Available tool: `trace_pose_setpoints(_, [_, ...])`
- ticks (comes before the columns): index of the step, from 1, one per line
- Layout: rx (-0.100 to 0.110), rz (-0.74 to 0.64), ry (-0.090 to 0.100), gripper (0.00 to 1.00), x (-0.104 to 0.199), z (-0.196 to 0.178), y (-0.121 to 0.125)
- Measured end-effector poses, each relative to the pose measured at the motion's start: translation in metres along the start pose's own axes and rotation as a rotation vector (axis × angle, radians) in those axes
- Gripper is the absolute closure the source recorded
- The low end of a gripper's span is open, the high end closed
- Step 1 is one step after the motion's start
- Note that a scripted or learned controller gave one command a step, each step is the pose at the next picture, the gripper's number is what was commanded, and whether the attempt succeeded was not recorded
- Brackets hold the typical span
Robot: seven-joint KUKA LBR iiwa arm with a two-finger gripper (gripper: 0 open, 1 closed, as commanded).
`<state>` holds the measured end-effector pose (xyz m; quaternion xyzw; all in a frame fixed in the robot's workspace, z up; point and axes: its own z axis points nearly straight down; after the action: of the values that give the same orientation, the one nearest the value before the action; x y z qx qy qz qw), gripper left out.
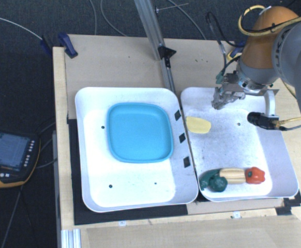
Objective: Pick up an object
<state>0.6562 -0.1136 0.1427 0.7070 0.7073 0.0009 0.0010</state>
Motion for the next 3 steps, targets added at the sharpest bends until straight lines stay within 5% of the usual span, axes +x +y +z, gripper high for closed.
trace_pose_setpoints(3, [-0.002, 0.000, 0.000, 1.00, -0.001, -0.138, 0.010])
